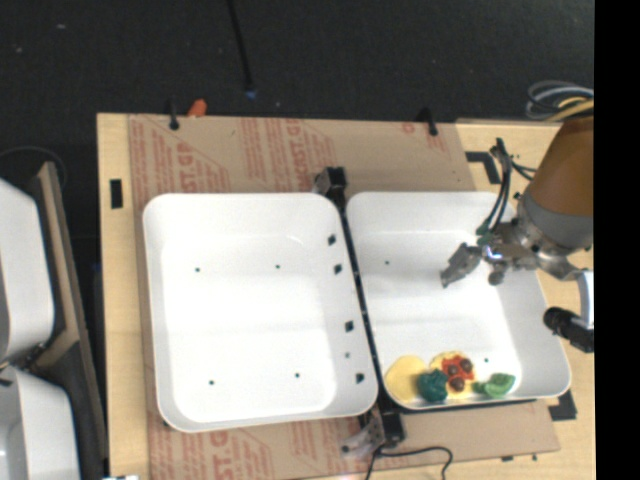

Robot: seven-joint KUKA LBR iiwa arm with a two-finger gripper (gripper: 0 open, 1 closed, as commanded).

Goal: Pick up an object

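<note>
Camera view, from above: the gripper (473, 264) hangs over the middle of the right-hand bin (420, 218), two dark fingers splayed apart, one reaching left and down, the other shorter beside it. Open, then, and nothing between them.

The danger is plain. The things to pick sit well apart from the claw, bunched in the near corner of that bin, hard against the front wall. A straight drop from here would likely close on bare white floor. And if the arm does travel down there, the cluster is packed tight: fingers could straddle two pieces at once, nudge one away, or jam against the rim.

What's in the bins: the right one holds a pale yellow piece (403, 376), a teal lump (433, 388) touching it, a red knobbly object (457, 367) just behind, and a green piece (497, 383) to the right. Their exact kind is too small to tell. The left-hand bin (160, 268) shows small dark specks on its floor.
</note>
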